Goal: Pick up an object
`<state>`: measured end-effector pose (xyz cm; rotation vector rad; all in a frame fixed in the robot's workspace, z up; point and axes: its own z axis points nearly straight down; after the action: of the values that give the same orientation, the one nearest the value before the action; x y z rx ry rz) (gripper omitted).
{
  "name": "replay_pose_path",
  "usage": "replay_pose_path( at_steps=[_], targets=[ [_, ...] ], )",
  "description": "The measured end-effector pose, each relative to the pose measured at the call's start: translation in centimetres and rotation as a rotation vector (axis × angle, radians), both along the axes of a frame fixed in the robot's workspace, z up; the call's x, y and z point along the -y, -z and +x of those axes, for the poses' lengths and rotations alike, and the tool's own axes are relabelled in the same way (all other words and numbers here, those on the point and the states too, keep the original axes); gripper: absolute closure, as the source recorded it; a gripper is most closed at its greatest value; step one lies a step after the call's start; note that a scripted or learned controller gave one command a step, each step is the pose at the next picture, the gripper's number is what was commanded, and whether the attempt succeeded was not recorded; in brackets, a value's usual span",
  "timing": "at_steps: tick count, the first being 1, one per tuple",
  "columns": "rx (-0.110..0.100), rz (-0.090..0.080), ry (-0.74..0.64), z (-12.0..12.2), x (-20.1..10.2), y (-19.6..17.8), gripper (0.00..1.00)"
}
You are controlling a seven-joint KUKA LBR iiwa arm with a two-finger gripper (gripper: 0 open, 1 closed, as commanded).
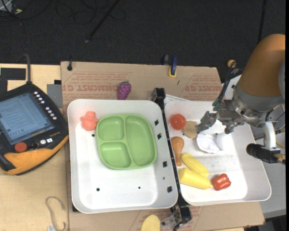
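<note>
The right bin (253, 189) holds a red tomato (177, 121), a tan lump (190, 129), an orange drumstick-shaped toy (177, 144), a corn cob (195, 163), a yellow piece (192, 179), a red pepper (221, 182) and a crumpled white object (209, 143). My gripper (216, 126) reaches in from the right and hangs at the bin's upper middle, just above the white object. Its fingers (203, 125) stand spread, open, with nothing seen between them.
The left bin (118, 186) carries a green divided plate (125, 141) and a pink toy (88, 121). A purple grape bunch (124, 89) lies on the cardboard behind the bins. At the front edge lies a yellow fruit (151, 223), and a teach pendant (21, 124) sits far left.
</note>
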<state>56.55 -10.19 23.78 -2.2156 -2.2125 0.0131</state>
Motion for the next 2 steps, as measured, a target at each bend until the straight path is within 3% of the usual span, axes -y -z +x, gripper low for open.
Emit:
replay_pose_path(
  at_steps=[1, 2],
  targets=[
    [0.012, -0.001, -0.002, 0.2, 0.0, -0.6, 0.00],
    [0.005, 0.000, -0.001, 0.1, 0.3, 5.8, 0.00]
  ],
)
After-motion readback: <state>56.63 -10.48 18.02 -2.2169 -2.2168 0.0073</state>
